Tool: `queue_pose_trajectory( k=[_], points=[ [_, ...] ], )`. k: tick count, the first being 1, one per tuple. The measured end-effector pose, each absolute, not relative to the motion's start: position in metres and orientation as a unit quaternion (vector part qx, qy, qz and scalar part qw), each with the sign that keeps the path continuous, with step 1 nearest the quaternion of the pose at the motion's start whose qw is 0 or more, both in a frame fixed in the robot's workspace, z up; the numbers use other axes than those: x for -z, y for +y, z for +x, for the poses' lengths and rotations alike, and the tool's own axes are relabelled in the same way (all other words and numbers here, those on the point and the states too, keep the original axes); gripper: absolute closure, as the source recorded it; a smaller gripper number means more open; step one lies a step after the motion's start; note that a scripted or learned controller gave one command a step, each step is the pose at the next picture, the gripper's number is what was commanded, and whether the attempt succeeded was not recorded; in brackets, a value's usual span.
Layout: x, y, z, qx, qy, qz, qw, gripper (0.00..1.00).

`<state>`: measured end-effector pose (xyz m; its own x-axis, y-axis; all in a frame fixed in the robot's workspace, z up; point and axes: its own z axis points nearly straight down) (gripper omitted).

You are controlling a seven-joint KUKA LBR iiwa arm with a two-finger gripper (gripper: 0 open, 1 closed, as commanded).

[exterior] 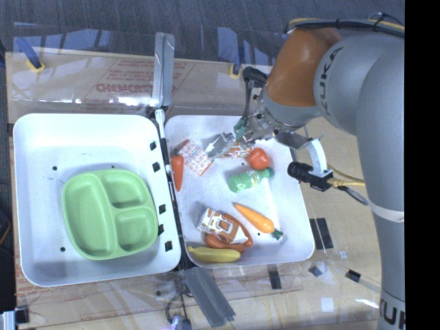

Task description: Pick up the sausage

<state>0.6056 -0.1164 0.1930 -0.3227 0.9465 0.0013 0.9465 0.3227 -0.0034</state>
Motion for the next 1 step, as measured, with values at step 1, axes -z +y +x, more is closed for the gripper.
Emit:
queue_pose_trajectory(
  k=[1],
  points=[
    [-0.0952, -0.1004, 0.6128, -0.0003, -0.911, -0.413, 0.001, 0.0]
  ],
)
